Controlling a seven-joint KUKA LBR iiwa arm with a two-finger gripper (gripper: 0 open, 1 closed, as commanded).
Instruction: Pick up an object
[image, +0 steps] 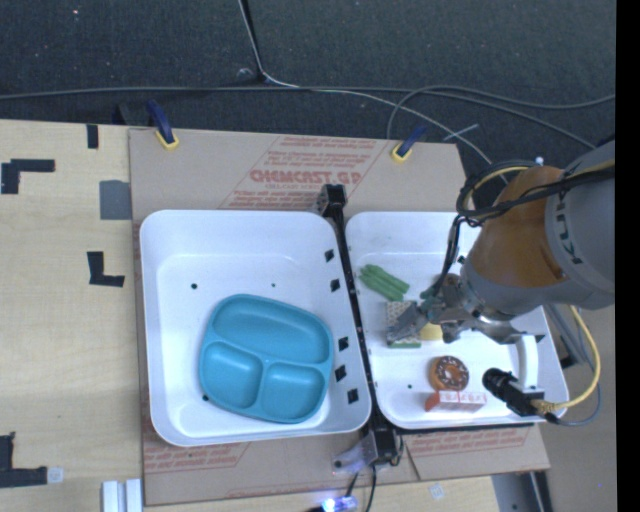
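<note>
In the right bin (400, 405), the end effector (408, 325) hung low.
I cannot tell its grip; a donut (449, 373) lay near.

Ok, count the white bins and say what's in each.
2. The left bin holds a blue tray. The right bin holds a green piece, a donut, a red item and the gripper; the arm may hide more.

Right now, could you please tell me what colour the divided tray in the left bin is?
The divided tray is light blue, seen clearly in the camera view.
</note>
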